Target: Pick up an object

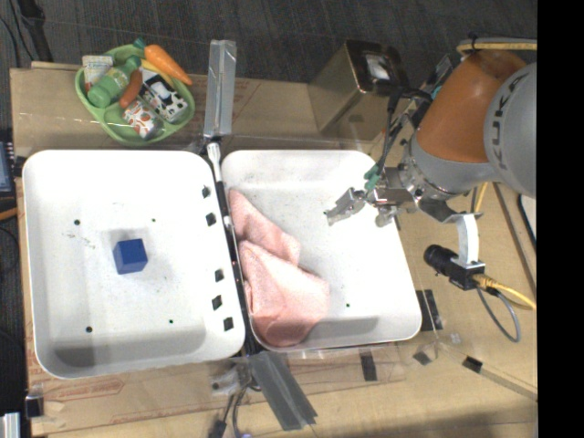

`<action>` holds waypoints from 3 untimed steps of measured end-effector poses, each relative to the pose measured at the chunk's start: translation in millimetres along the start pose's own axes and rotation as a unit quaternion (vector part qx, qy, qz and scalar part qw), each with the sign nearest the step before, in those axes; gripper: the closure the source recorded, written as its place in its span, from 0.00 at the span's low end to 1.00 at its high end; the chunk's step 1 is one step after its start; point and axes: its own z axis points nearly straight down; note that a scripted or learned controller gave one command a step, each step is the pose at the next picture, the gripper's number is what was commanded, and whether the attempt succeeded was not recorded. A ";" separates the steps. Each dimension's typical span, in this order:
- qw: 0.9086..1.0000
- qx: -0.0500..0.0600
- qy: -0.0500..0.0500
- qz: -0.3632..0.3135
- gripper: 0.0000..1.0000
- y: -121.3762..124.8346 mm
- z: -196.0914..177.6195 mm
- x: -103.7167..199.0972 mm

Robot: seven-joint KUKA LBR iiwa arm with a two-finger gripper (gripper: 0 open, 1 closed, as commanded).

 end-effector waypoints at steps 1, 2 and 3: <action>1.000 -0.001 -0.001 -0.027 0.00 27.3 148.5 35.7; 1.000 0.001 -0.001 -0.029 1.00 26.7 139.4 35.8; 0.999 0.001 0.001 -0.051 1.00 9.9 134.1 36.2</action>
